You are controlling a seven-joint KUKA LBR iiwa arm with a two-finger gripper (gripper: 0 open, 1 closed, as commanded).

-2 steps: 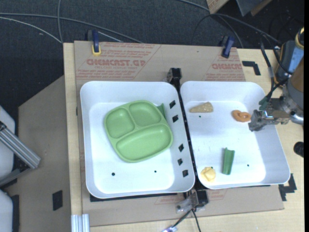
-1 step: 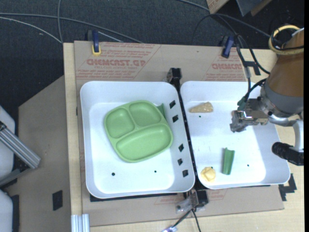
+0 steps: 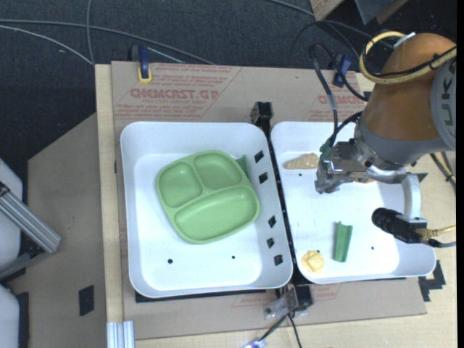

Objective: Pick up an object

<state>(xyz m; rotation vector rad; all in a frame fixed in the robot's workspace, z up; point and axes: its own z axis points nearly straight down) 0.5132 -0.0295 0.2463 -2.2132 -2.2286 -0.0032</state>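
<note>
Camera view: the end effector (image 3: 328, 182) is hanging low over the right bin (image 3: 377, 267); I cannot tell its state. A tan piece (image 3: 300, 162) is lying just beside it, with a green block (image 3: 342, 241) and a yellow piece (image 3: 313, 261) nearer the front. It is risking a miss (or nudging the tan piece away). Red print on the table (image 3: 181, 85) is reading "CHEMCAST".

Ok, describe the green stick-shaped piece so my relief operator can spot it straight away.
Start at the right bin, the one the arm reaches over. Near its front edge lies the green stick, a short upright bar. Just to its left sits a small yellow piece; the stick is the slim, dark green one.
</note>
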